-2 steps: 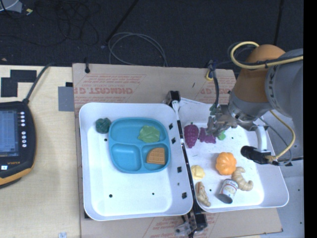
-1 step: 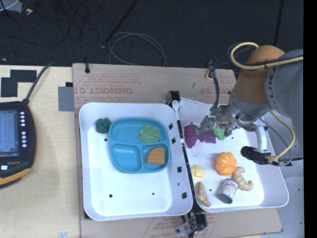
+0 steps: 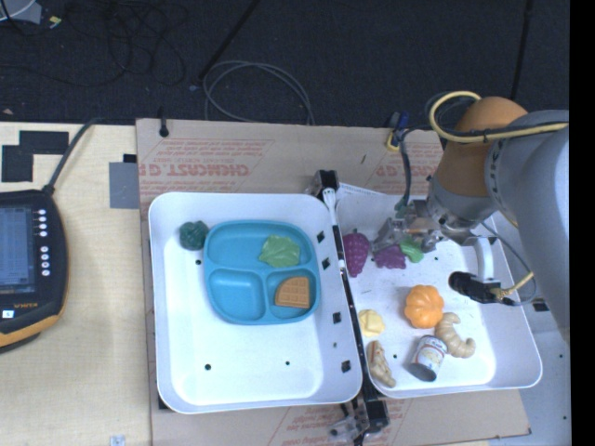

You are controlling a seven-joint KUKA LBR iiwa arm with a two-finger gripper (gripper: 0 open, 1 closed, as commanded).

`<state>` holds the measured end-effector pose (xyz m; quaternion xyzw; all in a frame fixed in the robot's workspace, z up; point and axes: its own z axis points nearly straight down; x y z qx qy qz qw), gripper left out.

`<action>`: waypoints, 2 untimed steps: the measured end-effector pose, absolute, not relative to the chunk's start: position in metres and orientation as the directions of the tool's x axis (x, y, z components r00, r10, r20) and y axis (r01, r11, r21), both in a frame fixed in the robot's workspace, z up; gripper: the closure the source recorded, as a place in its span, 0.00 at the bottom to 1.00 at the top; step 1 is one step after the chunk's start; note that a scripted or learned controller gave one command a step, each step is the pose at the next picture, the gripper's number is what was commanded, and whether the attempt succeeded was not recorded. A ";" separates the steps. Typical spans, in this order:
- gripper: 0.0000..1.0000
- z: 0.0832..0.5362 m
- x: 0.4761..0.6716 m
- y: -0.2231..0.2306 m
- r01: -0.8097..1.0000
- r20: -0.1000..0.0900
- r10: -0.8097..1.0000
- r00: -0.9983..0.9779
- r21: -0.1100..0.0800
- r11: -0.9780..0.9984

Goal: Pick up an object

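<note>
Gripper (image 3: 406,233) low in the right bin (image 3: 521,365), at its far side, directly over a purple toy (image 3: 390,257) with a green bit beside it; whether clamped or apart, cannot tell. Probably light moulded plastic, stiff, lumpy, a little slick: best pinched across the narrow middle. Just left, purple grapes (image 3: 355,250) against the dividing wall. Nearer: orange pumpkin (image 3: 424,306), small can (image 3: 428,355). Left bin (image 3: 177,360) carrying a blue tray (image 3: 244,291).

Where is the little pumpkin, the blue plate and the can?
pumpkin (image 3: 424,306), camera view, middle of its orange top
blue plate (image 3: 238,291), camera view, floor of its bare big compartment
can (image 3: 429,355), camera view, its labelled side
</note>
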<state>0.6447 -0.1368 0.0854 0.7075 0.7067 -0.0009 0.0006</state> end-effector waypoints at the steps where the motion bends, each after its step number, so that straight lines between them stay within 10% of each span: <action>1: 1.00 0.105 0.648 -0.139 1.000 -0.006 1.000 0.001 0.013 -0.001; 2: 0.00 0.102 0.646 -0.138 1.000 -0.005 1.000 0.001 0.007 -0.001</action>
